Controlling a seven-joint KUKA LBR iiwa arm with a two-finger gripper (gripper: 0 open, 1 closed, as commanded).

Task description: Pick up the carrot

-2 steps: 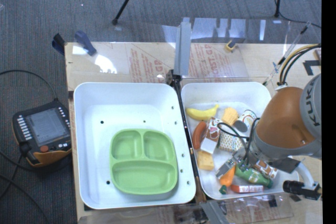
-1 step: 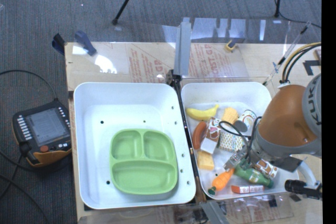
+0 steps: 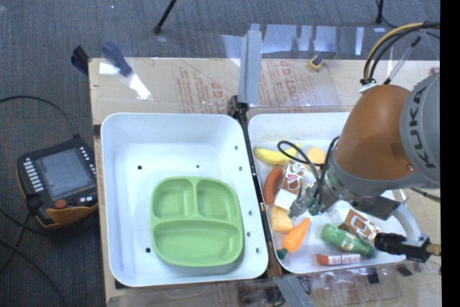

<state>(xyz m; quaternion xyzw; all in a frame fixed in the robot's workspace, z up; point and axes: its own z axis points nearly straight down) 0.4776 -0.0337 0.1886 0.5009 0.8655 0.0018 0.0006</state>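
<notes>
White plastic bins sit side by side on a wooden table (image 3: 180, 86), seen from above at a slant. In the left bin (image 3: 122, 147) lies a pale green divided plate (image 3: 195, 221) with three compartments, resting flat toward the bin's near side. The right bin (image 3: 287, 124) holds a jumble of toy food. The carrot (image 3: 295, 235), orange with a small green tip at its lower end, lies tilted near the bin's front left corner, its tip pointing toward the near edge. Just to its upper left rests a yellow-orange wedge (image 3: 279, 218), touching or nearly touching it. A red-brown sausage shape (image 3: 272, 185) lies along the bin's left wall, and a yellow banana (image 3: 271, 155) sits behind it. A green bottle (image 3: 346, 239) lies on its side to the right of the carrot, with a small red and white box (image 3: 338, 259) in front of it. The grey arm with its orange band (image 3: 377, 136) reaches in from the right, covering much of the bin. Its end effector (image 3: 307, 202) hangs just above and to the right of the carrot, close beside it; whether it is apart or together cannot be told from this angle. A handheld control pendant (image 3: 59, 180) lies on the dark floor at far left.
</notes>
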